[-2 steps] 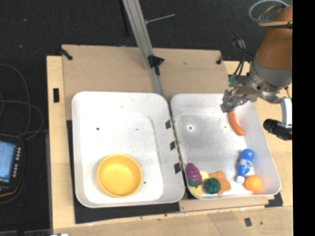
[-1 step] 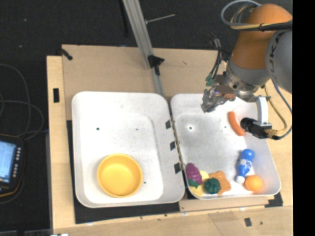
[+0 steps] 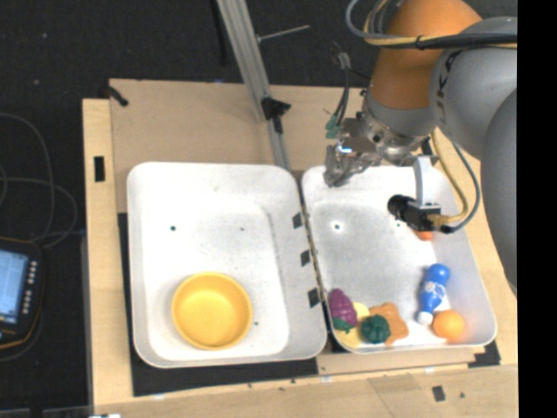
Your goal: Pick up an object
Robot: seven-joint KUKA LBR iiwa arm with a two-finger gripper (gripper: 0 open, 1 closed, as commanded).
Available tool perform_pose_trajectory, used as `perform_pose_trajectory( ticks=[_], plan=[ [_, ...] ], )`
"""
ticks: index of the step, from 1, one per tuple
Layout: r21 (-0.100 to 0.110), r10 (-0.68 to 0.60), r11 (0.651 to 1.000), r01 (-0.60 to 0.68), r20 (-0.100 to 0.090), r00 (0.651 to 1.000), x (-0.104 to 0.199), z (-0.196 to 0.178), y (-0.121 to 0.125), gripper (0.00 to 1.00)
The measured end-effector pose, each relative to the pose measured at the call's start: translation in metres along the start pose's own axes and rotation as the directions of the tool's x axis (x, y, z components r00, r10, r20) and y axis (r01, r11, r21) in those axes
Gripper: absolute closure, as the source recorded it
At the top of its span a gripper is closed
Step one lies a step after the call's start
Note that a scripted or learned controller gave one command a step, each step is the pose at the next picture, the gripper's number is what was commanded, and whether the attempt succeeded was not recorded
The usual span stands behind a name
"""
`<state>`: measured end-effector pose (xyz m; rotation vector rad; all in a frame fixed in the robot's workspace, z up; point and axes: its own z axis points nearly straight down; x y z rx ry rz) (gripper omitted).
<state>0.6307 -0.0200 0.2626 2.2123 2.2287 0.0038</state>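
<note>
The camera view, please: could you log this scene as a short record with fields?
left bin: yellow bowl, near front
right bin: toys along the front edge
toys: purple toy, green toy, blue-white bottle, orange ball
gripper: over the right bin's back left corner, holding nothing visible

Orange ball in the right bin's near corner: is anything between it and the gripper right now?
Nothing visible stands on the bin floor between them. The gripper is at the right bin's far left edge; the orange ball lies in the near right corner, with the blue and white bottle touching its far side.
</note>
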Motion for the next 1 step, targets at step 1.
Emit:
perform_pose_trajectory(
  ticks=[1],
  plan=[
    [0.002, 0.002, 1.0, -0.002, 0.001, 1.0, 0.0543, 0.015, 0.0177, 1.0]
  ],
)
